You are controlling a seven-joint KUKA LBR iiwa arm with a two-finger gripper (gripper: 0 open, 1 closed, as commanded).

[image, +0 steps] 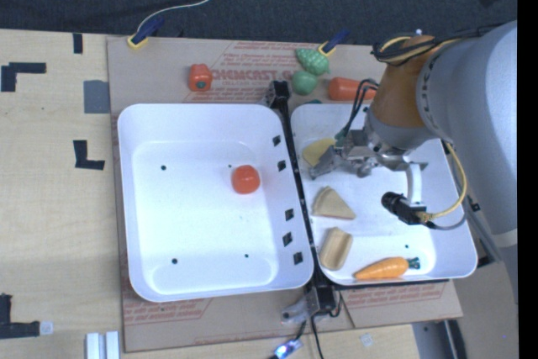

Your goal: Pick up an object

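In the right bin (454, 252) lie a pale yellow wedge (317, 151) near the dividing wall, a tan wedge (332, 204), a tan bread-like block (335, 249) and an orange carrot (382, 268) along the front. My gripper (329, 162) hangs low over the right bin's left part, its dark fingers reaching left toward the pale yellow wedge. I see nothing held between them. A red ball (245, 179) rests in the middle of the left bin (147, 214).
Behind the bins on the cardboard sit a small red-orange piece (199, 77), two green pieces (309, 70) and an orange piece (342, 88). The grey arm with its orange band (399, 92) covers the right bin's back right. A cable (445, 210) loops beside the wrist.
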